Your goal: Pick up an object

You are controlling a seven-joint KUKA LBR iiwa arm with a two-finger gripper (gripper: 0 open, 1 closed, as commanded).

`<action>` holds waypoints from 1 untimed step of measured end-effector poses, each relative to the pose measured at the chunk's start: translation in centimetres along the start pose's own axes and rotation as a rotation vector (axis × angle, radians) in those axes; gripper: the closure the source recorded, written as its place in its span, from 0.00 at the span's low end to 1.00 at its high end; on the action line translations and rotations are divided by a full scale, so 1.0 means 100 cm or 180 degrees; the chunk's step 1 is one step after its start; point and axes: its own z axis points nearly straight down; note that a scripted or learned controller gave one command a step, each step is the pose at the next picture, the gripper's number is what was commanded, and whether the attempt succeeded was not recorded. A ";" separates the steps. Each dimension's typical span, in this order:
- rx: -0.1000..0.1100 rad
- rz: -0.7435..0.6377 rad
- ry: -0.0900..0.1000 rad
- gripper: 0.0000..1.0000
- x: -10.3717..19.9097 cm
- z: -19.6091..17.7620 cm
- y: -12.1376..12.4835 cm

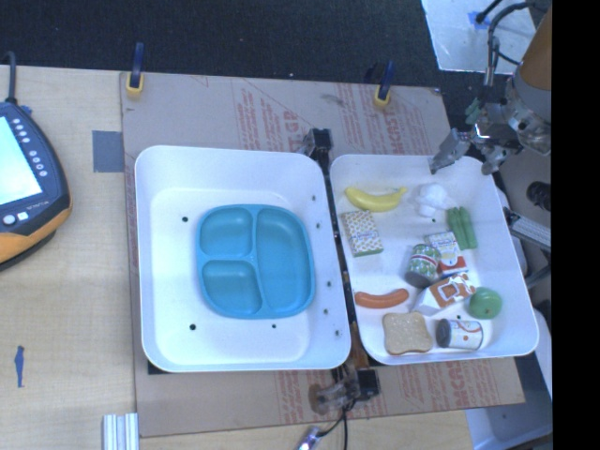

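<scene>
Gripper (466, 146) hovers at the right bin's (521, 279) far rim, its two fingers spread wide and holding nothing. Nearest lie the toast slice (406, 332) and red sausage (382, 298); farther, the yellow banana (374, 197). Crowded items risk a glancing, failed grasp.

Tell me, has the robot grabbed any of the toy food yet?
Not yet. Nothing looks done: the banana, hot dog, toast and the other toys all lie in the right bin. In hand: the gripper sits above that bin's far corner with nothing between its fingers. Left: coming down on one toy, closing on it and lifting it. The blue plate sits in the left bin.
</scene>
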 end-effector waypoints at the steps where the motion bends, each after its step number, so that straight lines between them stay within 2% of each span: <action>1: 0.0006 -0.0005 0.0000 0.00 0.061 0.084 0.011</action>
